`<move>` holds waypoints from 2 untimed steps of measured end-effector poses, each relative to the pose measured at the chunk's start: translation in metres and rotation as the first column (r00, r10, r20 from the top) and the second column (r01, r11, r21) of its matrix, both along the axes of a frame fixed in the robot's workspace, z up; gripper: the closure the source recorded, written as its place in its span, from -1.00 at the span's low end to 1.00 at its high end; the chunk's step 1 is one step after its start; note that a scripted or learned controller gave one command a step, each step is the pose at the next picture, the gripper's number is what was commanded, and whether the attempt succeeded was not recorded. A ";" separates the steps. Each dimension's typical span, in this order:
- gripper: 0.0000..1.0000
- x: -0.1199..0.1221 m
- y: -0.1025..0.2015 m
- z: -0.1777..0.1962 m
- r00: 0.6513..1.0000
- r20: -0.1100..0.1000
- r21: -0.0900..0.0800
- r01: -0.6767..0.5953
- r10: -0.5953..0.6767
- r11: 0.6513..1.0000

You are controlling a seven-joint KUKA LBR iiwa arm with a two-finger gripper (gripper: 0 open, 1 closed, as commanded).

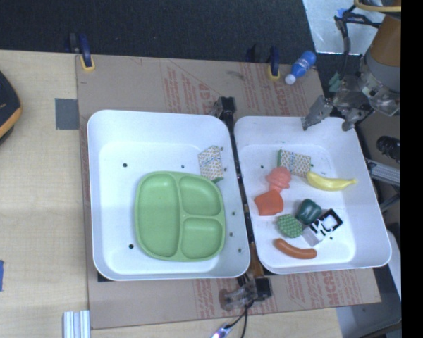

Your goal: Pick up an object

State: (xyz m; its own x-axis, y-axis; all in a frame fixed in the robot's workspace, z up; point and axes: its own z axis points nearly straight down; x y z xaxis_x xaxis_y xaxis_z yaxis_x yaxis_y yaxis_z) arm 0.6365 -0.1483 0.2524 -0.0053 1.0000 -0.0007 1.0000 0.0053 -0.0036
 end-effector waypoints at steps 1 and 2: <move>-1.00 -0.071 0.031 -0.121 1.000 -0.001 0.000 0.002 -0.002 1.000; -1.00 -0.019 0.041 -0.156 1.000 0.007 -0.002 0.000 0.000 1.000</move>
State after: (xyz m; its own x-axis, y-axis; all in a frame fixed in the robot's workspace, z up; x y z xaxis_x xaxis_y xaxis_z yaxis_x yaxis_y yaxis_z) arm 0.6180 -0.1073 0.0962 -0.0055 1.0000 -0.0027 1.0000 0.0055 0.0031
